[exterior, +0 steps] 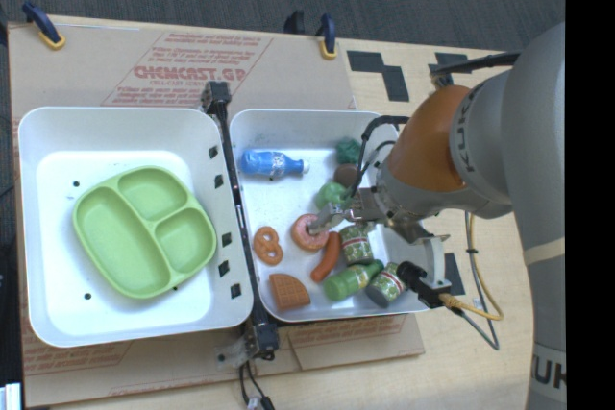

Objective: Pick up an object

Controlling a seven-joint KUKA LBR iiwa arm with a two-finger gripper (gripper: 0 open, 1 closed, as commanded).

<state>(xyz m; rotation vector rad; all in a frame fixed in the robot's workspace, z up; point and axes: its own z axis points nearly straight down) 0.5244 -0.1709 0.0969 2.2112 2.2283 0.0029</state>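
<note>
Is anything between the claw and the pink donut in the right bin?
Nothing visible. The claw sits right at the pink donut, on its right edge. An orange sausage and a can crowd it closely from below and right, so a grab may catch them too.

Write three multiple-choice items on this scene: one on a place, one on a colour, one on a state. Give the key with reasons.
1. Where does the green tray lie?
A. left bin
B. right bin
C. on the cardboard

2. What colour is the bottle?
A. red
B. blue
C. yellow

3. How does the bottle rest?
A. upright
B. on its side
C. leaning on the tray

Key:
1 A, the tray sits in the left bin.
2 B, its body is blue.
3 B, it lies flat in the right bin, apart from the end effector.
</note>
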